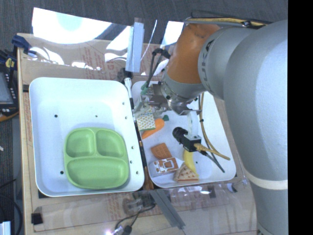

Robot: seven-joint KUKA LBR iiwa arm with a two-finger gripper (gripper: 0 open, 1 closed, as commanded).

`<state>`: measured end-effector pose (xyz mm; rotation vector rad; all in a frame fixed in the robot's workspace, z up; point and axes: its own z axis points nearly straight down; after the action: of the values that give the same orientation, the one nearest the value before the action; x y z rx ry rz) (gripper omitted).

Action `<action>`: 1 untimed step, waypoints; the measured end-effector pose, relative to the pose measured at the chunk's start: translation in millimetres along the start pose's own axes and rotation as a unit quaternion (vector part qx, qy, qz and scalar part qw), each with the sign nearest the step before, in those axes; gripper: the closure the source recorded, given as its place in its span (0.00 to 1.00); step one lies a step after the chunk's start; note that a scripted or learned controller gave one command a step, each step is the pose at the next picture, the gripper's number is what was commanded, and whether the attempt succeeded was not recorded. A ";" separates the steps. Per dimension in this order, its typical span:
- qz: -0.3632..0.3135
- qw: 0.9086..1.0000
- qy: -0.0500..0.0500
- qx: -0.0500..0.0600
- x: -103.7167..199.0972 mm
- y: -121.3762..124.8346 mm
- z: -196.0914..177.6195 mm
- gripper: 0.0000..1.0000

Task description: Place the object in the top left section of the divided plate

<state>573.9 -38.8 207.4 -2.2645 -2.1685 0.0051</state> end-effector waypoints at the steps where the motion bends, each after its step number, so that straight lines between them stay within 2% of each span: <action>1: -0.088 0.996 -0.001 0.000 85.1 -3.5 16.7 1.00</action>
<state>574.1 46.4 190.8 -2.0660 -2.3599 0.0062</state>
